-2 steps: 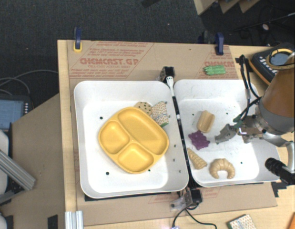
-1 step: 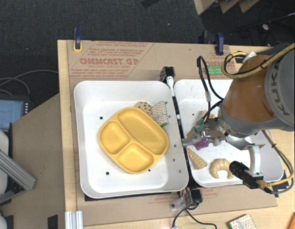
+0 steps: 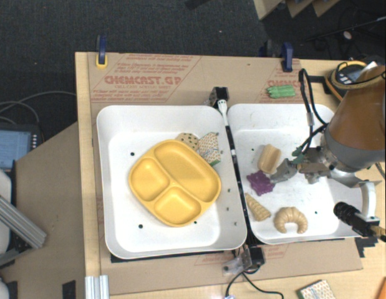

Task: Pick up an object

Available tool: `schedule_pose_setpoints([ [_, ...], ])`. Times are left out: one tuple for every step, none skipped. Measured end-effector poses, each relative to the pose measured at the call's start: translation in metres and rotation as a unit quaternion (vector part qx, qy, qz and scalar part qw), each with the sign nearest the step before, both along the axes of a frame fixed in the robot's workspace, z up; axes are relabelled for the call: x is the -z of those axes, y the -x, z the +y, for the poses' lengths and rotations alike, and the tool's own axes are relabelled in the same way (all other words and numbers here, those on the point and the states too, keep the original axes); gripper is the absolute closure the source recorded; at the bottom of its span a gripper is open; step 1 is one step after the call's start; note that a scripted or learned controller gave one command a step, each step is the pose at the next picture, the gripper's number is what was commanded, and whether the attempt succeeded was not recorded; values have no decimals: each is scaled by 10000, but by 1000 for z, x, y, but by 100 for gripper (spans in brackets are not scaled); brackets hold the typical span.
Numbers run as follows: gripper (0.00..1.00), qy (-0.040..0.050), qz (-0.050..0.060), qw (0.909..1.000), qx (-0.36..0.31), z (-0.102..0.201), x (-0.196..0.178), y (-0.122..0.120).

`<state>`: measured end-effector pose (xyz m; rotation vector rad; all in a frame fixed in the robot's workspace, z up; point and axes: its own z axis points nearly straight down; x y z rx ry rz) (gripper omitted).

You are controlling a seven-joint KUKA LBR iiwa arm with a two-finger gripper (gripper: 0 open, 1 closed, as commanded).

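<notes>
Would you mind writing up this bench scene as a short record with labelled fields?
left bin: yellow divided plate; patterned cloth item tucked behind its far edge
right bin: tan cylinder piece, purple piece, ridged cone, croissant
gripper: low over right bin, beside the tan cylinder piece and purple piece
held object: none visible
bench extras: green item beyond right bin

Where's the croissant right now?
The croissant lies at the near edge of the right bin, just right of the cone, below the hand.
</notes>
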<state>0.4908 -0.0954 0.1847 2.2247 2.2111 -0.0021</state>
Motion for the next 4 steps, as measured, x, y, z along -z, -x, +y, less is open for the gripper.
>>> schedule_pose_setpoints([
  [0, -33, -31, 10000, -80, 76, -47, -56],
  [0, -17, 59, 10000, 6, 18, 3, 6],
  [0, -28, -59, 9999, -78, 83, -80, -72],
  [0, -25, 45, 10000, -6, 48, -64, -7],
])
